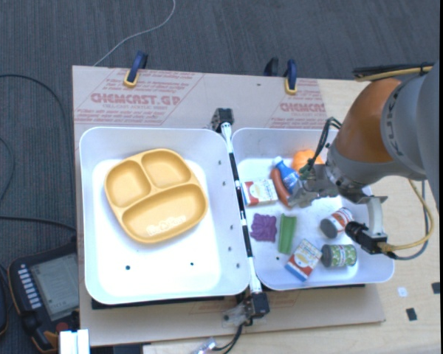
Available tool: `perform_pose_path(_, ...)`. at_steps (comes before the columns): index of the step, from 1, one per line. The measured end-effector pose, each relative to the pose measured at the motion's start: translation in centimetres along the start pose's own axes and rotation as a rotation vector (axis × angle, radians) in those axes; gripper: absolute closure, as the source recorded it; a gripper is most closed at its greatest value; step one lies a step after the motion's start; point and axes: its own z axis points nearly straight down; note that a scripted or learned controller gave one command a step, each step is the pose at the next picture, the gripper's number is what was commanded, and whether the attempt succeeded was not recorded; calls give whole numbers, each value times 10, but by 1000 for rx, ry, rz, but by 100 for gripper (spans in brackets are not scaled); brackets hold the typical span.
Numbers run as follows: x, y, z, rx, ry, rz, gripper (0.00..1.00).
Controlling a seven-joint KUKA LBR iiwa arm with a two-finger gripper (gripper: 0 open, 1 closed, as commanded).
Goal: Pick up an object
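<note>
The board (133,98) under the bins says "CHEMCAST GP" in red letters. A yellow tray (156,195) sits in the left bin (96,271). In the right bin (376,271), the gripper (299,198) is low, just beside the blue and red pack (284,179). Its grip cannot be told. A green can (340,256) lies below it.

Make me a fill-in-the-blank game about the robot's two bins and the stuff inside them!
1. The yellow plate lies in the ____ bin.
2. The plate has ____ compartments.
3. The purple toy lies just left of a ____ block.
4. The gripper is over the ____ bin.

Missing words: left; three; green; right
</note>
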Motion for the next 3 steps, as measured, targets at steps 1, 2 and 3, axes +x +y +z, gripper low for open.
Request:
perform_pose_path(1, 0, 0, 0, 0, 0, 0, 0)
perform_pose_path(2, 0, 0, -9, 0, 0, 0, 100)
perform_pose_path(3, 0, 0, -9, 0, 0, 0, 0)
